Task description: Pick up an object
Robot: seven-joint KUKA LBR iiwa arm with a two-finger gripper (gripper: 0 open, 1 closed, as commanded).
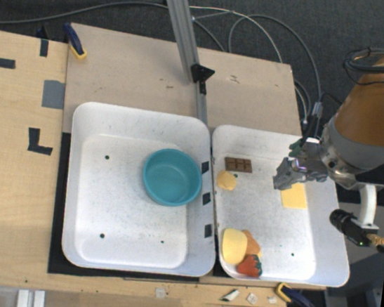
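Looking down at a pale wood-grain desk (7, 159) with two shallow white plastic bins side by side, both with rounded corners and a slightly speckled, matte floor.

Left bin (87, 241): just a round teal bowl (172, 176), smooth and glossy-ish, sitting upright near the bin's right side.

Right bin (318, 263): a handful of small stuff. Flat dark brown rectangle (238, 165), segmented like a chocolate bar, near the top left. Just below it a small pale yellow lump (227, 181), rounded and soft-looking. Down at the front, a bigger yellow rounded block (234, 245) touching an orange piece (253, 246) and a red strawberry-like thing (250, 265), all bunched together. Flat yellow square (294, 197), thin like a cheese slice, lying toward the upper right.

Grey metal end effector (290, 174) hanging over the right bin, right at the top left corner of that yellow square, maybe touching it, can't say for sure. Can't tell whether the fingers are spread or pressed together, too blurry and dark. Nothing visibly pinched. Fat orange band and grey housing of the arm (367, 117) coming in from the right.

Also a slanted grey metal pole (184, 31) and black cables (279, 37) across the back, dark carpet-like floor behind.
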